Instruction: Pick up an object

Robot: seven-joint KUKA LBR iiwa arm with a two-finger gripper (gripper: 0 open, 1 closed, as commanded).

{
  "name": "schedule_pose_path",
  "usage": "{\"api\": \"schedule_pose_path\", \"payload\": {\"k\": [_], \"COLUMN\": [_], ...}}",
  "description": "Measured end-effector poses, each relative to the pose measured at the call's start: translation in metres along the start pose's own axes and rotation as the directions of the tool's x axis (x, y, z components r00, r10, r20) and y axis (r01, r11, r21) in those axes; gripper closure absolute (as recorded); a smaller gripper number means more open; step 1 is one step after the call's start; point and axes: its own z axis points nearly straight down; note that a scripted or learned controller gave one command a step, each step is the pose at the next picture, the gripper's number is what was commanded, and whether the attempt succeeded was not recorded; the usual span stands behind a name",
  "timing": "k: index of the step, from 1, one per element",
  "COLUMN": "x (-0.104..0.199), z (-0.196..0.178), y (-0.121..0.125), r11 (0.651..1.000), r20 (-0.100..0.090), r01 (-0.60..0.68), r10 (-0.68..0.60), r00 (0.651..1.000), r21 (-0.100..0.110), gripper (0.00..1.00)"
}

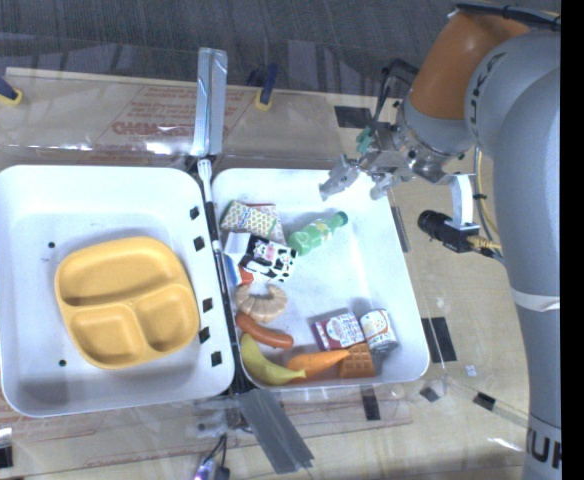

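Hovering over the far right corner of the right bin (404, 298), the gripper (357, 180) had its fingers spread open, with nothing between them. A green bottle (318, 232) lay on its side just below it. Along the near edge sat a banana (264, 365), a carrot (317, 362) and a small can (378, 330). A yellow divided tray (124, 299) filled the left bin (12, 298).

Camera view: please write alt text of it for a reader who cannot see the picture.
A grey arm reaches in from the right, its gripper above the far edge of the right bin, holding nothing. This bin holds a green bottle, a banana, a carrot, a can and other toy foods; the left bin holds a yellow tray.
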Motion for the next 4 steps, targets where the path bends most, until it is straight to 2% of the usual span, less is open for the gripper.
{"api": "schedule_pose_path", "payload": {"k": [1, 2, 3, 4], "x": [0.016, 0.025, 0.026, 0.07], "z": [0.043, 0.126, 0.118, 0.128], "y": [-0.058, -0.021, -0.023, 0.02], "r11": [0.945, 0.944, 0.946, 0.926], "r20": [-0.001, 0.0, 0.0, 0.001], "r01": [-0.328, -0.329, -0.325, -0.378], "r10": [0.328, 0.329, 0.325, 0.378], "r00": [0.945, 0.944, 0.946, 0.926], "r21": [0.003, -0.002, 0.004, 0.008], "gripper": [0.0, 0.0, 1.0, 1.0]}}
